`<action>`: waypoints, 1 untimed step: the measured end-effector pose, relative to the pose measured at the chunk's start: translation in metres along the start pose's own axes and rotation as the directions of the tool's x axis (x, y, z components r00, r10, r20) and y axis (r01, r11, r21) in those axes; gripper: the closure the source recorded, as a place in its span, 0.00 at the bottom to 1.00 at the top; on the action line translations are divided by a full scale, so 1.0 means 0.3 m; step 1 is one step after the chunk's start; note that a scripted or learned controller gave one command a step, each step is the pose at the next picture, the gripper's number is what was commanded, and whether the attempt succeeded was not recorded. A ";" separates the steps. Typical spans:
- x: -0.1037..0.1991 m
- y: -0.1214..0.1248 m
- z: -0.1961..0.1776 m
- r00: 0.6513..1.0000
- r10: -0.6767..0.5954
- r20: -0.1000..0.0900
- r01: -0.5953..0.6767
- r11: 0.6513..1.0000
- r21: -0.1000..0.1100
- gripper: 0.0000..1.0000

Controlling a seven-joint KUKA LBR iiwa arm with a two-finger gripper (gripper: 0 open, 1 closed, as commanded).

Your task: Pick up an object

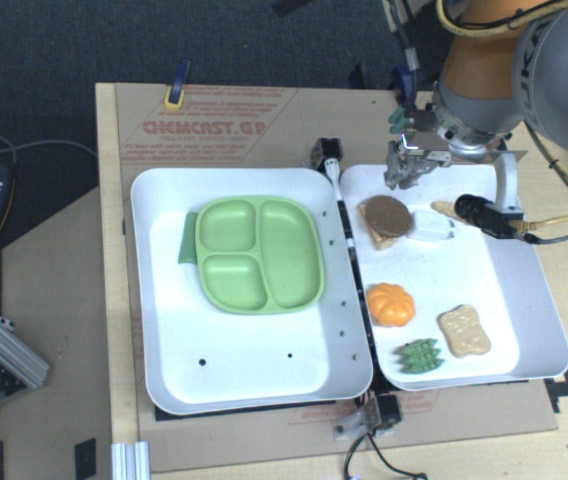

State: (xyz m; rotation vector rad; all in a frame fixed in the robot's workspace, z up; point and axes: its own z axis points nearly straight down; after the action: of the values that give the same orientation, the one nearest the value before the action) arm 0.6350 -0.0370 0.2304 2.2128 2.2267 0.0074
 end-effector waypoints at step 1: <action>0.059 0.043 0.000 1.000 0.003 0.002 -0.003 1.000 0.001 1.00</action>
State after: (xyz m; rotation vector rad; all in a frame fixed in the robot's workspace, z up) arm 0.6477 -0.0193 0.2306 2.2161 2.2224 0.0036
